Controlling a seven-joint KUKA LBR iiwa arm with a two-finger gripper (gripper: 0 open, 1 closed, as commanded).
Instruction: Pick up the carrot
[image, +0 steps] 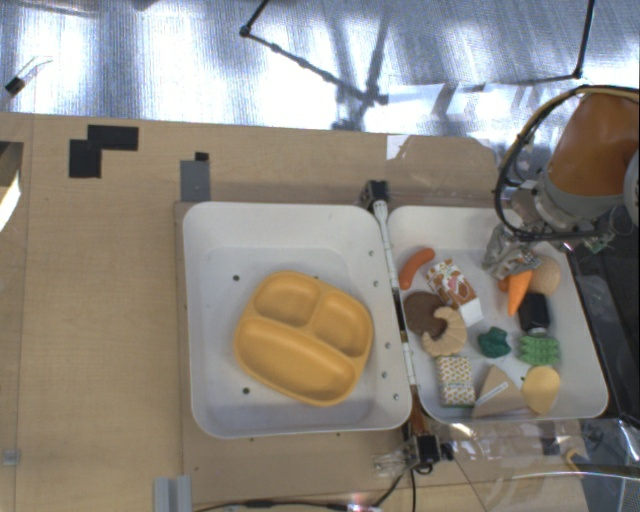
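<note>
Near edge of the right bin (590, 395): wedge (497, 388), yellow piece (541, 388). Farther in, the carrot (518, 291) lies among crowded toys, just beneath the gripper (512, 258). Probably light, stiff, slick plastic; pinch its thick middle. Fingers' state, cannot tell. Left bin (205, 300) bears a yellow tray (303, 336).

The grey arm (590, 160) with its orange band comes in from the right and bends down. Its tool (510, 255) hangs low, pointing down and a bit left.
</note>
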